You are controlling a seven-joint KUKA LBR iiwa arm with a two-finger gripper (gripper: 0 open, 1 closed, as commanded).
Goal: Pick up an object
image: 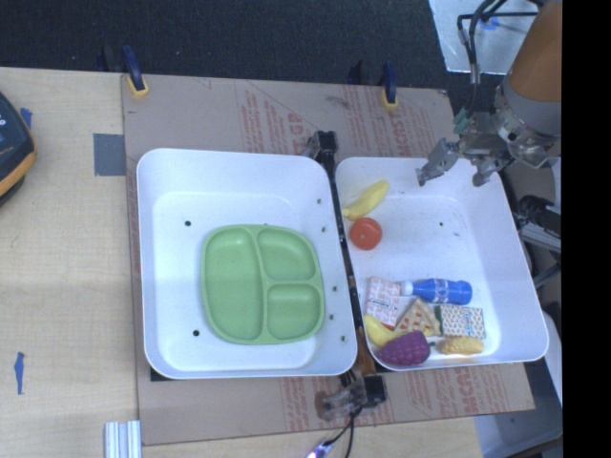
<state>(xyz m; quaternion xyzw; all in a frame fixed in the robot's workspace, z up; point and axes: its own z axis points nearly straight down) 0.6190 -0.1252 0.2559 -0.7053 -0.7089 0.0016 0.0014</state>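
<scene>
Over the far edge of the right bin [516, 256] hangs the claw [460, 168], its two dark fingers spread wide with nothing between them — one finger tip points down-left near the bin's back rim, the other sits toward the right wall. The grey arm [535, 55] with its orange band reaches in from the right above it.

Inside the right bin, a banana [368, 197] lies tilted near the back-left corner, and a red tomato [366, 233] sits just beside it toward the front. The other objects crowd the front of this bin: a blue bottle [438, 291] lying on its side, a red-and-white packet [383, 301] to its left, a triangular sandwich piece [418, 317], a patterned cracker box [462, 322], a purple bunch of grapes [406, 348] against the front wall, and a small yellow piece [377, 330] touching the grapes. All of these are well apart from the claw.

The left bin [162, 256] holds a green divided plate [261, 282] lying flat near its middle. Both bins rest on a sheet of cardboard [239, 113] on the wooden surface [57, 256].
</scene>
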